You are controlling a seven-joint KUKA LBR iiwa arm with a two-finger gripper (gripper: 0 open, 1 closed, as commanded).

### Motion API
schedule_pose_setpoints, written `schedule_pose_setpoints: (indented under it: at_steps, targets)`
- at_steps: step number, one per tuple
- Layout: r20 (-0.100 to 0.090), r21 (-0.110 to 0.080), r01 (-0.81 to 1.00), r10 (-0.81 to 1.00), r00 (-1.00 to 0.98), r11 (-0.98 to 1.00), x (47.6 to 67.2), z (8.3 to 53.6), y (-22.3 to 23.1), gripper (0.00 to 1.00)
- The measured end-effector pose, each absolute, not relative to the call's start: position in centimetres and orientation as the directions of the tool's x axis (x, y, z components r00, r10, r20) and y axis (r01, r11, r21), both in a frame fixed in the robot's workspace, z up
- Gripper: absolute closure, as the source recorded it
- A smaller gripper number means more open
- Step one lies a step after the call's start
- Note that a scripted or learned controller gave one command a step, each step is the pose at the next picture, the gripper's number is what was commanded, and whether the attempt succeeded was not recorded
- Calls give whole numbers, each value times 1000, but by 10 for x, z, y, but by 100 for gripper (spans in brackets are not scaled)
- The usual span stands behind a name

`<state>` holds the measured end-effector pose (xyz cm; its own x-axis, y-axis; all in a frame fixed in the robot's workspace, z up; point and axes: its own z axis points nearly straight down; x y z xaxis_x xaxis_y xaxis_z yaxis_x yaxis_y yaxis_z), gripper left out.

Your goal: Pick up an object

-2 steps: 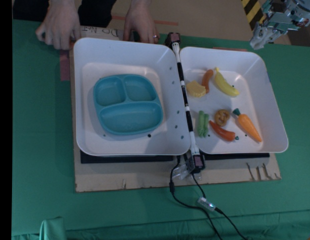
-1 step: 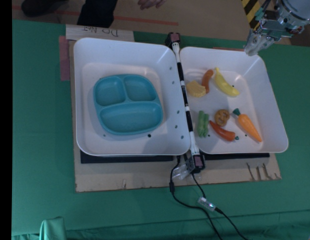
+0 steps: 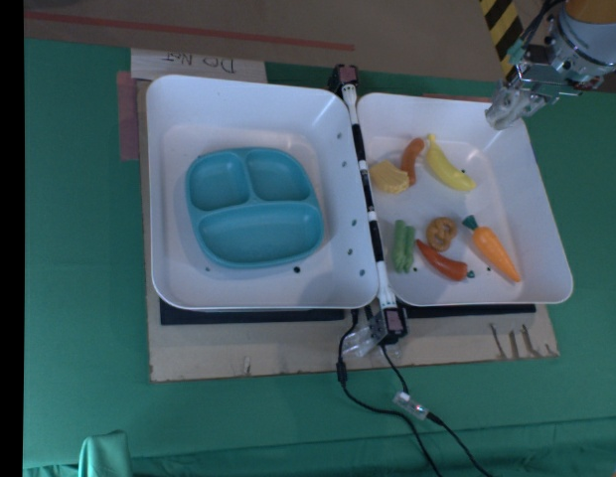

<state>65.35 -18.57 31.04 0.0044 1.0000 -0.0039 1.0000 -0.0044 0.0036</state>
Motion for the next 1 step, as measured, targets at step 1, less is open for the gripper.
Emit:
schedule_pose_setpoints:
  at_steps: [1]
  targets:
    - [-1,4,1000,1000,3,-3,593,329,-152,100]
